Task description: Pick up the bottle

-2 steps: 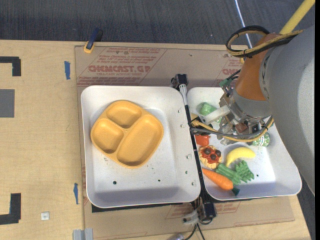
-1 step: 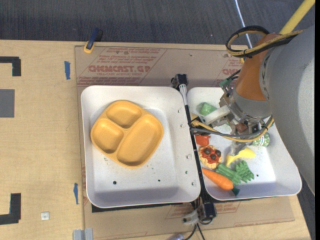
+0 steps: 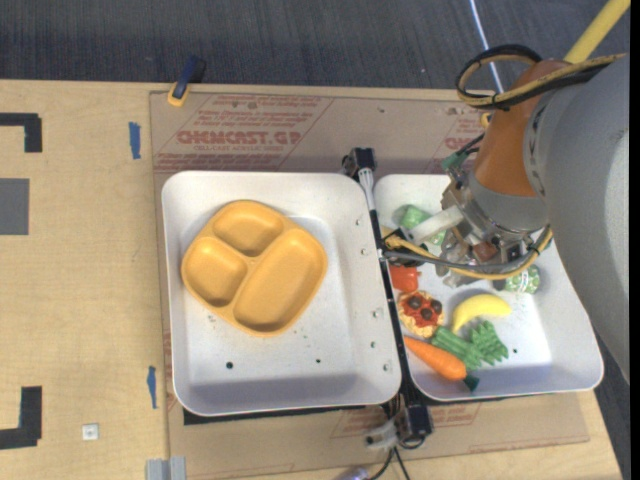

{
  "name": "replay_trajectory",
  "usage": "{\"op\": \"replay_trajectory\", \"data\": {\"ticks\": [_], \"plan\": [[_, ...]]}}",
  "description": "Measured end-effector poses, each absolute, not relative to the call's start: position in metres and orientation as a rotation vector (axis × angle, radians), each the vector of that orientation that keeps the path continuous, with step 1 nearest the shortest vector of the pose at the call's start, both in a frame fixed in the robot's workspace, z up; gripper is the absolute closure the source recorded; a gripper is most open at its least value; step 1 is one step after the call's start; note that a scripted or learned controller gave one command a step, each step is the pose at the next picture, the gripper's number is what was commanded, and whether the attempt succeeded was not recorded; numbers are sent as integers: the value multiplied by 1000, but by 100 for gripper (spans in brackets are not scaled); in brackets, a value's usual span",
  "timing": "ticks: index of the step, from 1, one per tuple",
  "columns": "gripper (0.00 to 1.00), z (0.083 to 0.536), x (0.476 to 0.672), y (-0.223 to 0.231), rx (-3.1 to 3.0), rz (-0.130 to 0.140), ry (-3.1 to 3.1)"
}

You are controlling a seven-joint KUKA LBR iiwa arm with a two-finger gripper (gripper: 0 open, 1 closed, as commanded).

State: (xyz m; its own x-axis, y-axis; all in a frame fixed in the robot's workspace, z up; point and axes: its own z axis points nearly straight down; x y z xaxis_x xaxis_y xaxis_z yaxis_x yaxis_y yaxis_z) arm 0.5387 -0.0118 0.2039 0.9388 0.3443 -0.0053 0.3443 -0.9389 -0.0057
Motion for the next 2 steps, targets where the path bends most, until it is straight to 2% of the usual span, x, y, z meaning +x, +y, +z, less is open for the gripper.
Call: {"op": "replay_trajectory", "data": {"ticks": [1, 2], "plan": [[0, 204, 539, -12, -3088, 11, -548], [0, 184, 542, -12, -3123, 6, -316]]}}
